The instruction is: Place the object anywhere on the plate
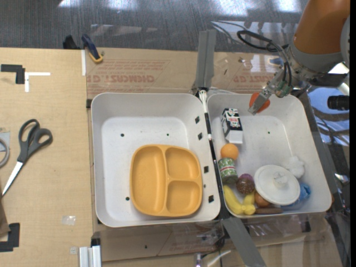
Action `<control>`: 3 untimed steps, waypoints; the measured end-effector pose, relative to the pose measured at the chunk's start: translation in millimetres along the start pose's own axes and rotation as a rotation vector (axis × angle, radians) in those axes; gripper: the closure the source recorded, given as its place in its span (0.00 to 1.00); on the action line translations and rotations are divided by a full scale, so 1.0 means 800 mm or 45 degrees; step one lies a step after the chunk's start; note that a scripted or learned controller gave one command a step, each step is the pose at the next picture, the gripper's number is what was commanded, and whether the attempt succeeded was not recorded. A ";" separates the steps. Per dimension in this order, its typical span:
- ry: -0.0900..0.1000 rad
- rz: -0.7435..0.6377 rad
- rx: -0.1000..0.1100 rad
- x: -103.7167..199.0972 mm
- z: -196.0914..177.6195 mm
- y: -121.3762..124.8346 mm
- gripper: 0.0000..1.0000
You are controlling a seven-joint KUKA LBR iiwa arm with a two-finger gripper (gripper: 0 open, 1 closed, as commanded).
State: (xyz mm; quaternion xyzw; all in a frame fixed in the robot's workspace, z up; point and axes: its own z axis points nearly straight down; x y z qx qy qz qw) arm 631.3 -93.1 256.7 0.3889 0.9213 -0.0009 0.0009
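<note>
Over the right bin [309, 149], the gripper [260, 103] hangs with its orange-tipped fingers [257, 99] pinching nothing I can make out, while the yellow plate [165, 180] in the left bin [111, 149] sits bare and the toys, like the orange ball [229, 151], lie unpicked.

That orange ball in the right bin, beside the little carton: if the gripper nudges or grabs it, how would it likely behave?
The orange ball looks round and smooth, so a nudge would probably send it rolling. It lies close to the carton and a green can, which may stop it. Two fingers could easily squeeze it out sideways.
</note>
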 end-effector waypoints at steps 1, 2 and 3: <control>0.004 -0.219 -0.001 0.075 0.069 0.017 1.00; 0.002 -0.486 -0.002 0.143 0.081 0.028 1.00; 0.001 -0.486 -0.002 0.142 0.081 0.028 0.00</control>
